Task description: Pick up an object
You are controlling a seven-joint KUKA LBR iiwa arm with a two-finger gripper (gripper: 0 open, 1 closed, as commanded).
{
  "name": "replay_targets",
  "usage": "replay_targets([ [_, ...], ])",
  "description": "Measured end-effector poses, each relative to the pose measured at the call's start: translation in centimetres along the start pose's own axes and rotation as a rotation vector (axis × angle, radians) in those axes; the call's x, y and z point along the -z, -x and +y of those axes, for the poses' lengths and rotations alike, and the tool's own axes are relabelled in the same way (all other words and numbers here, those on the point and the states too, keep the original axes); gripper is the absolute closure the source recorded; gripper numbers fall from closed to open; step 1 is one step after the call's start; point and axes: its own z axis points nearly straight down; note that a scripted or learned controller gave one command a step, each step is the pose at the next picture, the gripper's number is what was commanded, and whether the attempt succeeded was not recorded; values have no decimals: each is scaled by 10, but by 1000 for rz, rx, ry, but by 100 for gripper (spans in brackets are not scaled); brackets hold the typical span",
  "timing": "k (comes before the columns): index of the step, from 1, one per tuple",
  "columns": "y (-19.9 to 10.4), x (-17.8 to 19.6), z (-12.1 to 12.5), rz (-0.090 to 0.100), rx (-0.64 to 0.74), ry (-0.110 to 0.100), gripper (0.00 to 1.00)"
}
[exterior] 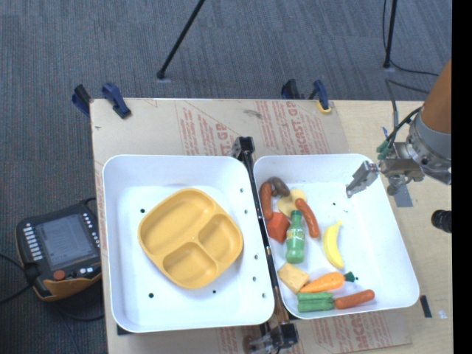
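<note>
Trouble likely coming from crowding: toys lying packed in the right bin (pixel 391 220), so closing on one risks nudging or catching a neighbour. Claw (pixel 377 179) hanging above that bin's upper right part, fingers appearing spread, pinching nothing. Nearest target being the banana (pixel 334 245), lying apart from the rest, curved and liable to roll or slip. Green bottle (pixel 296 237) lying against the sausage (pixel 307 217) and a red piece (pixel 278 227); carrot (pixel 322 282) touching the cheese wedge (pixel 293 276) and green piece (pixel 316 302) near the bin's front wall, cramping any descent there. Sitting in the left bin (pixel 118 198), well apart: yellow divided plate (pixel 190 236). Resting beside the bench (pixel 192 120): pendant (pixel 59 249)
</note>
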Motion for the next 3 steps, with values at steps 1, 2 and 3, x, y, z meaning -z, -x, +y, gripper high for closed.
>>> replay_targets([
  [1, -1, -186, -13, 3, -2, -6, 0],
  [2, 0, -175, -11, 2, -8, -3, 100],
  [3, -49, -60, -5, -1, 2, 4, 100],
])
